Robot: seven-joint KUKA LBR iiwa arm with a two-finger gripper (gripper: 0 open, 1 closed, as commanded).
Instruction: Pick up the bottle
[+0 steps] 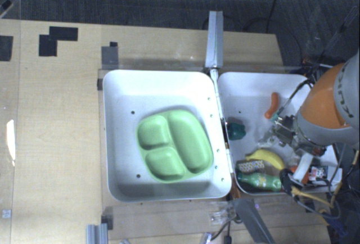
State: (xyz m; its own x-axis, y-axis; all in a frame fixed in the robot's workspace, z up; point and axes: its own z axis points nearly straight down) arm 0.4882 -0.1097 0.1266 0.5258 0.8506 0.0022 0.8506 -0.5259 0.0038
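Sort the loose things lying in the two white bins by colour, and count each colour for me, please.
Green: 2, the divided tray in the left bin and the bottle in the right
Teal: 1, a small item
Orange: 1, a carrot-like stick
Yellow: 1, a banana
Dark speckled: 1, a block
Total: 6

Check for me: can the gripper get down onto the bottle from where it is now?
Probably yes. The bottle lies uncovered at the right bin's near edge, though the banana touches it and the wall is close.

Robot lab (bench [56,125], white bins [118,141])
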